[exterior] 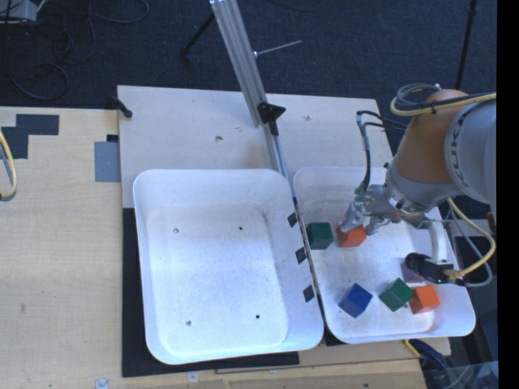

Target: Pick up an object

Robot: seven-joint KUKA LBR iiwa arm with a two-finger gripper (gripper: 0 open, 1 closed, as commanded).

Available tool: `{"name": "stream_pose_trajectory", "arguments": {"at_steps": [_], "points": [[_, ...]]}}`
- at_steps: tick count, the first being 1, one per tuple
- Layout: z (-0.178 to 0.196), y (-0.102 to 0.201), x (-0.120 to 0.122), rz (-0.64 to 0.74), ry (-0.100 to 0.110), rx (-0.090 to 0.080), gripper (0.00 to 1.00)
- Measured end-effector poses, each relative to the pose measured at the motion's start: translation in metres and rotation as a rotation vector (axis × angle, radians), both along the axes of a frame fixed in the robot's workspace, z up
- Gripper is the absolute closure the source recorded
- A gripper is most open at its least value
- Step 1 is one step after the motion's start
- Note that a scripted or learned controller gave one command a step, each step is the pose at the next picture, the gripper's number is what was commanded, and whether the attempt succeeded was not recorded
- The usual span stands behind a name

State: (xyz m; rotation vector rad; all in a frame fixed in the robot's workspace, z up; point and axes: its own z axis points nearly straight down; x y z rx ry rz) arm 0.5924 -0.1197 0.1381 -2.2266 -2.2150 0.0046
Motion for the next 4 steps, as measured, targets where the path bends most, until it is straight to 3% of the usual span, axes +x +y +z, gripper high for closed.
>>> {"name": "stream_pose_trajectory", "arguments": {"at_steps": [1,2,3,4], "points": [[0.056,0.045,0.068,0.011,-0.009,0.001,1.00],[0.055,0.095,0.053,-0.003,-0.008,-0.010,1.00],[0.052,0.046,0.065,0.001,-0.002,-0.002,1.00],[0.052,0.050,0.065,0.006,0.000,0.001,0.00]]}}
